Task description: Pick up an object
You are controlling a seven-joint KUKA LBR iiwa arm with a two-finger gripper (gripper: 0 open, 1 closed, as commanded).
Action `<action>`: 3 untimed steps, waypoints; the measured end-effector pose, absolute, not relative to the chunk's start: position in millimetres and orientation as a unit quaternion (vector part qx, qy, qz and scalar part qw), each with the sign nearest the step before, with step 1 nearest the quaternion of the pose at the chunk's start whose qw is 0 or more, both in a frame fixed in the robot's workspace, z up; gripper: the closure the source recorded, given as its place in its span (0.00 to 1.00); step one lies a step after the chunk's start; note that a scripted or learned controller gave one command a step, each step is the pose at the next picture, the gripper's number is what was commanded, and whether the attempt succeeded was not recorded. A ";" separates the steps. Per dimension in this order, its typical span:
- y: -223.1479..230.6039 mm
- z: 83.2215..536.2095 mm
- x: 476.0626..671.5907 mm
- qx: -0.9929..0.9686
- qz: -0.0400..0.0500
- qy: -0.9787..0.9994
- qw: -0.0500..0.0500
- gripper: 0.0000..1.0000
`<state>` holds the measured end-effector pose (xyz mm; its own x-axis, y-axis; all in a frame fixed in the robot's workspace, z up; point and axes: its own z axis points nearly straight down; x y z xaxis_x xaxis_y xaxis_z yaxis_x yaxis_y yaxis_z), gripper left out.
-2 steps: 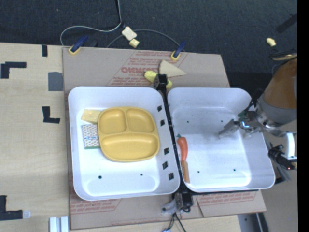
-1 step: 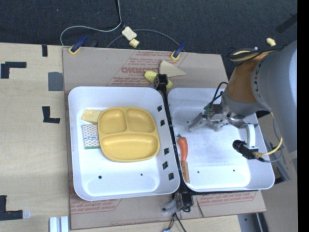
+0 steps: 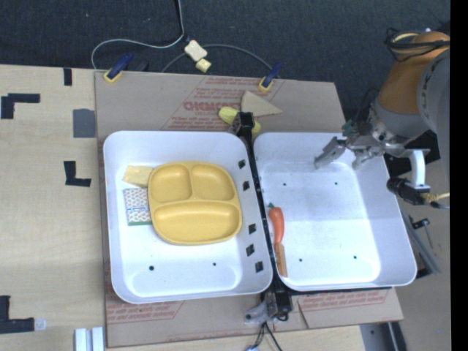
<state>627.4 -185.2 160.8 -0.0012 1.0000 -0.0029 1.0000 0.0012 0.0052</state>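
Bench [image 3: 44, 218] is light wood w/ black tape marks at the left; a cardboard sheet [image 3: 307, 101] lies on it under both bins, red print showing along its top and bottom edges. Left bin [image 3: 183, 280], white & shallow, holds a yellow divided plate [image 3: 195, 203] w/ three compartments, sitting a bit left of centre and toward the far side. Right bin [image 3: 329, 225], same type, sits just beside it, the two rims touching along a black divider strip [image 3: 252, 196] w/ small black clips. Arm [image 3: 413, 86] comes in from the right, grey w/ an orange band, wrist above the right bin's far right corner. Gripper [image 3: 342, 154] hangs over the far right part of the right bin, fingers spread apart, released, nothing between them. Carrot [image 3: 276, 227], orange, lies lengthwise in the right bin hard against its left wall, well apart from the gripper; below it along the same wall is a thin brownish piece [image 3: 281, 260], can't tell what. Pale yellow flat piece [image 3: 137, 175] lies tucked at the plate's upper left edge; patterned sponge-like block [image 3: 136, 205] just below it, touching the plate's left side. Beyond the bins on the cardboard: a tan wedge shape [image 3: 262, 104] and a yellow item [image 3: 229, 113] next to it. Blue/yellow clamps [image 3: 117, 69] hold the cardboard's far corners; a thin cable [image 3: 175, 13] w/ a small white connector [image 3: 194, 50] runs across the dark floor behind
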 end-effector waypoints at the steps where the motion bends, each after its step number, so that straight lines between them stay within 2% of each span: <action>1: -92.5 148.5 572.5 0.705 -0.001 0.709 -0.003 0.00; 2: -45.3 185.2 545.2 0.706 0.000 0.708 -0.001 0.00; 3: -97.7 84.8 584.6 0.708 -0.001 0.706 0.001 0.00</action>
